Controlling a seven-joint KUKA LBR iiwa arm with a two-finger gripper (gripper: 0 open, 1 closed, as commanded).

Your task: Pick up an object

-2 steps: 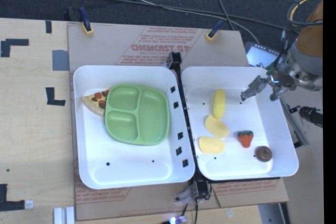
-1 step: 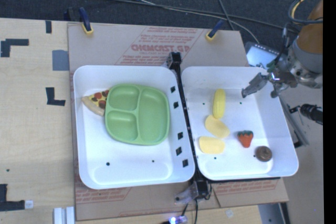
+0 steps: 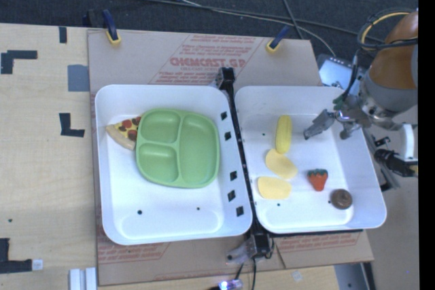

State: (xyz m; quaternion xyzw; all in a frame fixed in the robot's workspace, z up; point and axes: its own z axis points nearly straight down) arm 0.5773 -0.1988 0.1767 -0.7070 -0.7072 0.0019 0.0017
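The end effector [image 3: 333, 127] is seen at the right of the frame above the right bin [image 3: 353, 217], its fingers spread with nothing between them. Below it in that bin are found a corn cob [image 3: 283, 133], two yellow pieces [image 3: 279, 175], a strawberry [image 3: 317, 178] and a brown piece [image 3: 341, 198]. A green plate [image 3: 178, 147] and pizza slice [image 3: 123, 132] are held in the left bin [image 3: 122, 224].

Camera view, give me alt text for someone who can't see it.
A grey robot arm's open pincer hovers over the right white bin, holding nothing, above a corn cob, two yellow chips, a strawberry and a brown cookie. The left white bin holds a green divided plate beside a pizza slice.
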